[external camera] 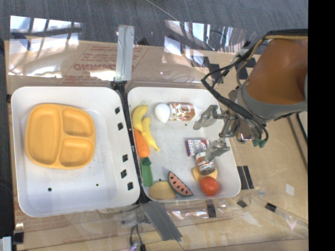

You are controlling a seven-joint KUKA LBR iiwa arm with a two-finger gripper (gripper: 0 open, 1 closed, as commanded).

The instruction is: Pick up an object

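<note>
Objects for picking lie in the right bin (157,190), all of them loose on its white floor. The nearest one to the gripper (213,133) is a small can (205,163) with a red label, which lies just under the lower finger (218,149). A purple and white packet (196,146) lies just left of this finger, touching the can at its top. Below the can there is a red tomato (209,185) on a small yellow piece.

The gripper is spread wide, with one finger near the upper part of the bin and the other finger lower, and nothing is between them. It hangs over the right side of the bin. The grey arm with its orange part (275,69) comes from the right.

Further away, in the upper part of the bin, a white egg (162,113) lies beside a carton with a brown and white label (181,111). Along the left wall lie a yellow banana (141,123), an orange carrot (141,143) and a green vegetable (147,172), one below the other. At the near edge are a pale yellow piece (162,190) and a watermelon slice (179,184).

The left bin (31,192) holds an orange tray (60,135) with several compartments. It lies flat in the upper left part of that bin.
</note>
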